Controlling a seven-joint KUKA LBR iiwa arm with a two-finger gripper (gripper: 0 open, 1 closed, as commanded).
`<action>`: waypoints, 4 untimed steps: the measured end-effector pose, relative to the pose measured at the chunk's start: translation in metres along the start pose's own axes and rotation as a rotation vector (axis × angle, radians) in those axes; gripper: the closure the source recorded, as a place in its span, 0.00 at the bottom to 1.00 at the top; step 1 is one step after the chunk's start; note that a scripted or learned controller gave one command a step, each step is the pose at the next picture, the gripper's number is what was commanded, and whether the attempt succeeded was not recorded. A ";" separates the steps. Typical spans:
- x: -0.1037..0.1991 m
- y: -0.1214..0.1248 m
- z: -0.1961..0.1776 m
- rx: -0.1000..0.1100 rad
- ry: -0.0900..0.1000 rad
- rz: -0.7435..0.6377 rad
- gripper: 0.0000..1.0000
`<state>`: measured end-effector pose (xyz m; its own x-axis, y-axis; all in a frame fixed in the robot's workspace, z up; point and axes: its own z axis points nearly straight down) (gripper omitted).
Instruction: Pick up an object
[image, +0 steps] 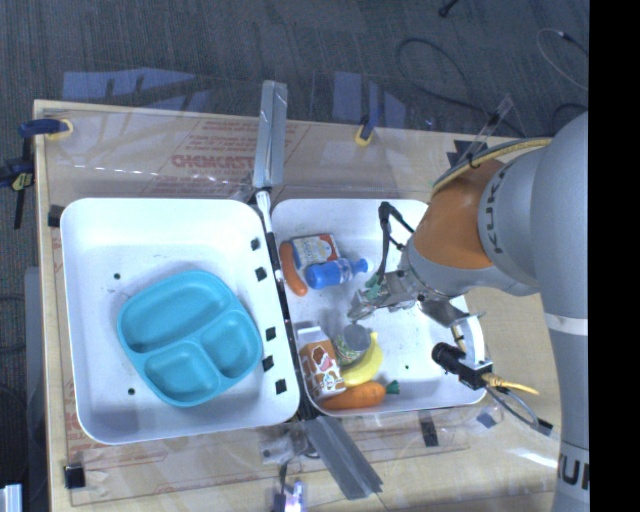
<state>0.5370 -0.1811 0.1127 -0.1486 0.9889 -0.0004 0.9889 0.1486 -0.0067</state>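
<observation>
The grey arm's 2-finger gripper (372, 298) is seen right of centre, over the right shallow white bin (440, 385); whether its jaws are open cannot be told.

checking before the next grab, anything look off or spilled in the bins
Nothing spilled. The right bin is a jumble: bottle lying on its side, banana and carrot heaped by a carton. The blue tray sits askew in the left bin.
</observation>
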 end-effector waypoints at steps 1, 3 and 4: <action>0.000 0.000 0.000 0.000 0.000 0.000 0.00; 0.021 0.060 0.016 0.001 0.003 0.121 1.00; 0.021 0.060 0.016 0.001 0.002 0.121 0.00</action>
<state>0.5929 -0.1514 0.0964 -0.0285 0.9996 0.0012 0.9996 0.0285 -0.0081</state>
